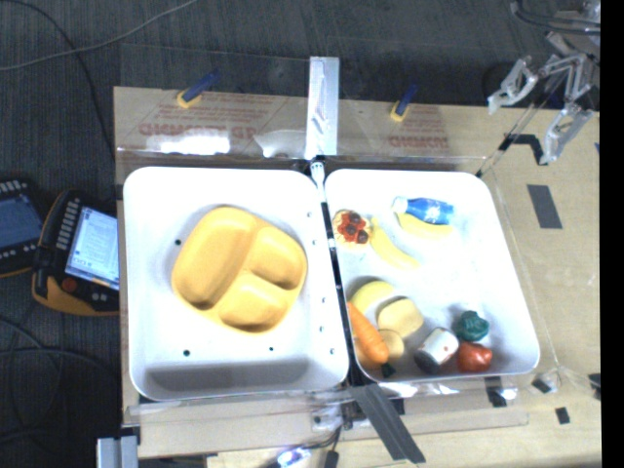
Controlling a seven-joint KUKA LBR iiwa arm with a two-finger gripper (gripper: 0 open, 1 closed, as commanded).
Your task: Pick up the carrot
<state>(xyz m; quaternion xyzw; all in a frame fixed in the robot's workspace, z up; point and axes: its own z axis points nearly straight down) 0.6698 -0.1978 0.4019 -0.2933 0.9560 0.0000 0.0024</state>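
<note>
Carrot (368, 339): orange, lying at a slant in the near left corner of the right bin (507, 261), close against the bin's left wall.
Carrot's neighbours: a pale yellow rounded piece (369, 295) sits just behind it; a cut potato-like piece (400, 314) and a small tan lump (392, 343) press in on its right side.
Right bin, near edge: a grey and white cylinder (438, 347) lies beside a red tomato-like item (475, 357), with a dark green item (472, 326) just behind the red one.
Right bin, far half: a banana (390, 246) curves along the middle; a small cluster of red and dark berries (352, 227) lies near the left wall; a blue and white bottle-like item (426, 210) rests toward the back.
Left bin (146, 291): holds one large yellow loaf-shaped object (239, 267) with three rounded lobes, filling much of the floor.
Divider: the two bins meet along a dark seam, and the carrot lies just right of it.
Tool (554, 76): seen at the upper right, well apart from both bins and over the worktop's (575, 261) far corner; whether its fingers are spread or closed cannot be told from this angle.
Worktop: tan board with a clear panel (244, 115) and two blue and yellow clips (197, 90) behind the bins.
Beyond the worktop: an orange-edged handheld controller with a lit screen (80, 256) lies on the dark floor (97, 18) at the left, with black cables (39, 27) trailing across.
</note>
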